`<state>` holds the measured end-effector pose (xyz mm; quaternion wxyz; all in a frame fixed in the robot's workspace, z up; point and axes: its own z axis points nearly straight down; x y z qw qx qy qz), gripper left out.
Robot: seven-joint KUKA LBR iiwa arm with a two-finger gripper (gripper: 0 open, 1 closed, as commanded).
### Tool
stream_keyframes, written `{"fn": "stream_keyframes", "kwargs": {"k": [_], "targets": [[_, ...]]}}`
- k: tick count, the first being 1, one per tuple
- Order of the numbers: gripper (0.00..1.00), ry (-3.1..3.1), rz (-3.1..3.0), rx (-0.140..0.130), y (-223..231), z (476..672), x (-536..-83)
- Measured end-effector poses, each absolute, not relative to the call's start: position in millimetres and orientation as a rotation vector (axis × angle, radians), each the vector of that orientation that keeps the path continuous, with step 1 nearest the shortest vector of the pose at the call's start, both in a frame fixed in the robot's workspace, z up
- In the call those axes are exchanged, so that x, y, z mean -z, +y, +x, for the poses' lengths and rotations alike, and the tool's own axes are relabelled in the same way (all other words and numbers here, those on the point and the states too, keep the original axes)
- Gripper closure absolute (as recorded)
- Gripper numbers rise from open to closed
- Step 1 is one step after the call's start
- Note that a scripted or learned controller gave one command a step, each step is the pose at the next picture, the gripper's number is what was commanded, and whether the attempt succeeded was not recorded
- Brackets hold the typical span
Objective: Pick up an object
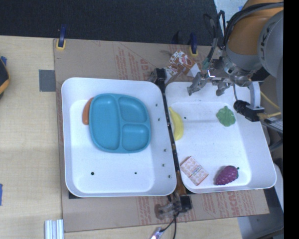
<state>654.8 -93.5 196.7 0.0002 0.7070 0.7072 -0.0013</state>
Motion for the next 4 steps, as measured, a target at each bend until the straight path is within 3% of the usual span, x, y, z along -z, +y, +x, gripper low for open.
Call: {"fn": "stream_keyframes", "kwargs": {"k": [1, 2, 3, 4], "targets": [[0.0, 2.224, 2.221, 0.004, -148, 593.7, -220], [0.0, 2.226, 2.221, 0.005, -179, 566.6, -219], [0.0, 2.231, 2.217, 0.007, -194, 609.9, -132], [0.0, 2.228, 2.217, 0.003, -212, 634.3, -107]]}}
